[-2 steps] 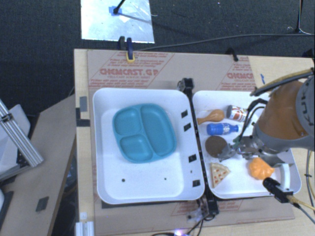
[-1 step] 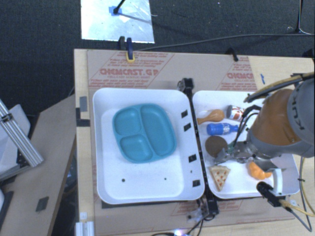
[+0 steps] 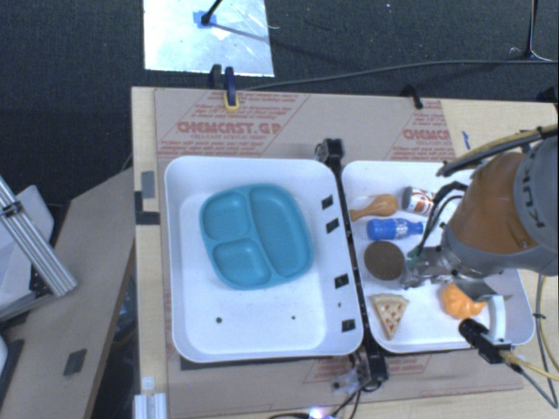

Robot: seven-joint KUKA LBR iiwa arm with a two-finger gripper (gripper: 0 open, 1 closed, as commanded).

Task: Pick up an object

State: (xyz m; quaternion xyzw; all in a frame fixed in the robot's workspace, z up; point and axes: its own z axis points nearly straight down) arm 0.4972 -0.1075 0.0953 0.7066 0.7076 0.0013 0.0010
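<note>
The worktop (image 3: pixel 288 116) carries two white bins: the left bin (image 3: pixel 188 234) holds a blue divided plate (image 3: pixel 256 236); the right bin (image 3: pixel 437 175) holds a brown disc (image 3: pixel 383 260), pizza slice toy (image 3: pixel 389 312), blue bottle (image 3: pixel 393 229) and orange toy (image 3: pixel 458 300). The disc looks light, rigid and flat; grip across its rim. The hand (image 3: pixel 422 267) sits just beside the disc; whether it is released or clenched cannot be determined.

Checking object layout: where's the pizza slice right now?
The pizza slice lies in the right bin, near its front-left corner, just below the brown round disc and left of the orange toy.
</note>
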